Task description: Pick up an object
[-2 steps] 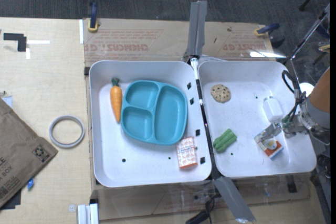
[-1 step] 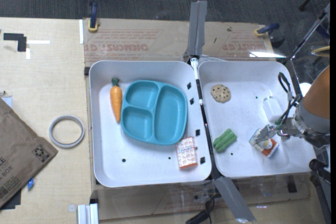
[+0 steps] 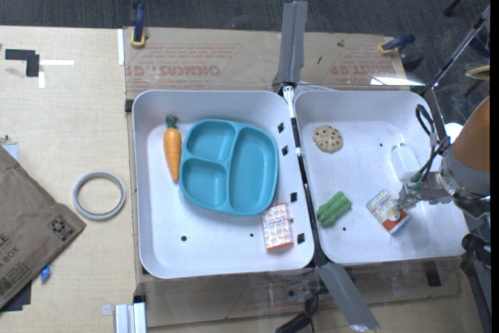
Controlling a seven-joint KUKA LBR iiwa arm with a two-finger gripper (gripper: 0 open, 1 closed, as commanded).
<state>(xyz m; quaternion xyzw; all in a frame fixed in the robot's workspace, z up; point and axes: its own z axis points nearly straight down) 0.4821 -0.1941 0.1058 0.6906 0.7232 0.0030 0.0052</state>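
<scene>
Left shallow white plastic bin (image 3: 148,191): a smooth teal three-compartment plate (image 3: 230,166), glossy, rounded corners; a toy orange carrot with a green top (image 3: 171,149) lying lengthwise just beside the plate's left edge; a small red-and-white printed carton (image 3: 277,228) near the front right corner.

Right shallow white plastic bin (image 3: 355,117): a round tan chocolate-chip cookie (image 3: 328,139) toward the rear left; a bumpy green pickle-like piece (image 3: 334,209) near the front left; a small white, blue and red printed packet (image 3: 387,210), tilted.

The gripper (image 3: 407,194) sits at the packet's right edge, touching or just above it; whether it is spread or pinching cannot be told. The arm is cut off at the right.

The desk (image 3: 62,113) is pale wood grain, carrying a grey tape ring (image 3: 99,194) and a brown cardboard box (image 3: 27,230), partly out of frame. Dark carpet lies beyond.
</scene>
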